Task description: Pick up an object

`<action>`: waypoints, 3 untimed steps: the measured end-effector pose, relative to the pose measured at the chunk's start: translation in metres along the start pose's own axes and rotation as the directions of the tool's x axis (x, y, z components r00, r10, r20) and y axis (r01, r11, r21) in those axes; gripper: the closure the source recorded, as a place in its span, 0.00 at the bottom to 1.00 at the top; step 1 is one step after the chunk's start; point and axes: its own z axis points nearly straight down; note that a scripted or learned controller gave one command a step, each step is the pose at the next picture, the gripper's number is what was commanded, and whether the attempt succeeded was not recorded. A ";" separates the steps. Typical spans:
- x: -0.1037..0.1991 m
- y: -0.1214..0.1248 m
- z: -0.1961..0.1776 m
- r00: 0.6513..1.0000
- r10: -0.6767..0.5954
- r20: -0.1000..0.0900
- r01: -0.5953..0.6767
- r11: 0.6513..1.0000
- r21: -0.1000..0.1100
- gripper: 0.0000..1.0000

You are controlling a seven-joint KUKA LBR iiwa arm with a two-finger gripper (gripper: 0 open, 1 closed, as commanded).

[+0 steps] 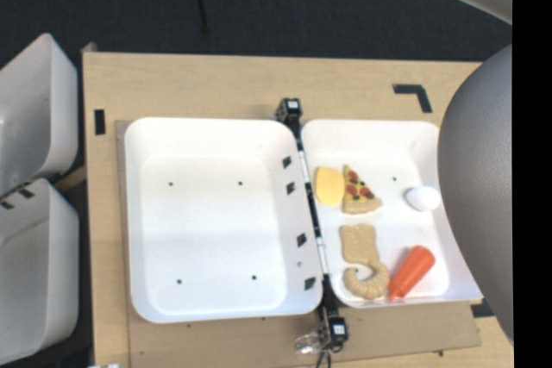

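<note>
From my seat, the left bin [207, 220] sits beside the right bin [379, 138], which holds a yellow disc [328, 185] touching a pizza slice [360, 190], a tan biscuit piece [359, 244] above a curled shrimp-like piece [366, 281], an orange carrot [410, 271] and a white egg [423, 198]. The grey arm [483, 177] bulks over that bin's right edge, and I can't tell the tool's state.

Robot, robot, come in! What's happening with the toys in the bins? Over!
Grey arm looms over right bin. Carrot, pizza slice, white egg lying loose, nothing lifted. Arm overhangs bin's right edge.
</note>
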 end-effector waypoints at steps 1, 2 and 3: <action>0.000 0.000 0.001 1.000 -0.001 0.000 0.001 1.000 0.002 0.00; 0.000 0.002 -0.011 1.000 -0.001 -0.004 0.001 1.000 -0.021 1.00; 0.000 0.002 -0.011 1.000 -0.002 -0.004 0.002 1.000 -0.019 0.00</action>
